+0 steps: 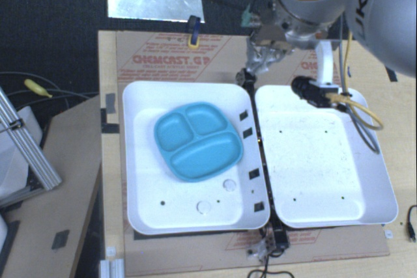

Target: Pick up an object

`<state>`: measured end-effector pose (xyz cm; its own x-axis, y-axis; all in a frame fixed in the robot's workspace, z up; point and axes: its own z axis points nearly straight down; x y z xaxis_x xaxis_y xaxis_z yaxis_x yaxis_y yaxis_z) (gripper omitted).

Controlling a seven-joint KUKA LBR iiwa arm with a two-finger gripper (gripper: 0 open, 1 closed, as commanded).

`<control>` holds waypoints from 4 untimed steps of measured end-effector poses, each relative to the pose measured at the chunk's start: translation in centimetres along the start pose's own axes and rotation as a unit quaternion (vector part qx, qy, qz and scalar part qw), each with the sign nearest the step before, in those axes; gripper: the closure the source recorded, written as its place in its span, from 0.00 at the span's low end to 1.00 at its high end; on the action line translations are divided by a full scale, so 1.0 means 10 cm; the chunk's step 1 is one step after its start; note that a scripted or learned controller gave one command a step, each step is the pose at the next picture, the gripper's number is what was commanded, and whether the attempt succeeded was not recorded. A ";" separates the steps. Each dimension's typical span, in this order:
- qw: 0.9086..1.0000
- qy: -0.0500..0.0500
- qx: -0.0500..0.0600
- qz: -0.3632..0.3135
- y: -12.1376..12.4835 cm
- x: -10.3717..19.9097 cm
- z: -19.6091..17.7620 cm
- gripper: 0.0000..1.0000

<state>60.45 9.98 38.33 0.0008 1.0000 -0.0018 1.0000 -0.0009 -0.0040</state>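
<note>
Blue plate (197,140) with three compartments, flat and right way up in the left bin (140,159), a little toward the far side of the middle, clear of all four walls. Nothing on it, nothing touching it. Right bin (365,205) just beside, wall against wall along the middle seam. Claw (253,71) up by the far end of that seam, near the cardboard-covered surface (169,52), well apart from the plate. Released or clenched: cannot tell, too dark and small against the bin corner. Grasping nothing visible. Judged step: the approach, with the pick not yet begun. Next move probably calls for swinging left and nearer over the plate, then coming down astride its raised rim, likely the only part of so flat a thing worth pinching.
</note>
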 end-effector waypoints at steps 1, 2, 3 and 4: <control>1.000 0.000 -0.001 0.001 0.38 -0.45 0.35 1.00; 1.000 0.001 -0.013 -0.002 0.63 -0.56 -1.63 1.00; 1.000 0.003 -0.003 -0.007 0.39 0.21 -1.52 1.00; 1.000 0.003 -0.003 -0.008 -0.28 0.98 -1.53 1.00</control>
<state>57.77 19.78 53.58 -0.0142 0.9999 0.0047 0.9999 0.0142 0.0012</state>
